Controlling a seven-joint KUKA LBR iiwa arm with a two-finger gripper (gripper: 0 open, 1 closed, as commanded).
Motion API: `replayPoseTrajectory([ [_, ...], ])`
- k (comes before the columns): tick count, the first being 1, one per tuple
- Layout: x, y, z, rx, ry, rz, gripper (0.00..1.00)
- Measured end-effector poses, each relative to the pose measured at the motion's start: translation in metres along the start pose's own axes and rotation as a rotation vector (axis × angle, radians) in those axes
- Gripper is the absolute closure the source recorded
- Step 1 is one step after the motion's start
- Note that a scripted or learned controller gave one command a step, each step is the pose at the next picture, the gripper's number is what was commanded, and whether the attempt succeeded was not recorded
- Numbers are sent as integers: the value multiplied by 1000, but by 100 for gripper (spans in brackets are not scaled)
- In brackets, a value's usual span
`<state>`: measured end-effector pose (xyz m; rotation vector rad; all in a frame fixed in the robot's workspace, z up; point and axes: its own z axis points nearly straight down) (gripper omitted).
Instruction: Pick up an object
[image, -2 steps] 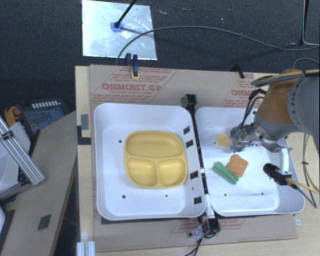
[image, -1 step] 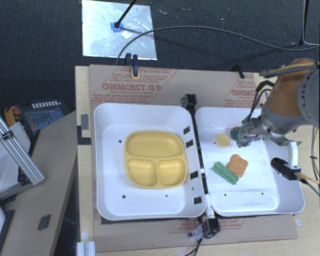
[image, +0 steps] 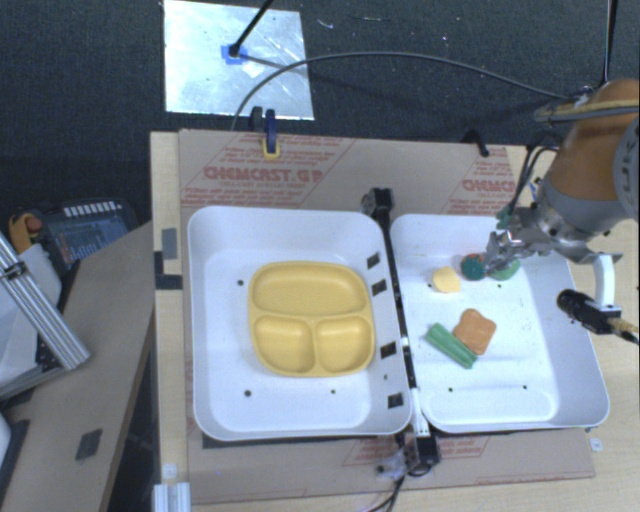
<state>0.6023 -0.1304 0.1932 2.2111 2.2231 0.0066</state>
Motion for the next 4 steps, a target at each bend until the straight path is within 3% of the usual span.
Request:
replayPoseTrajectory([
  [1, 0, 2, -51, 1, 0, 0, 100],
  [2, 58, 1, -57, 5, 2, -3, 100],
  [4, 159, -11, -32, 6, 3, -3, 100],
])
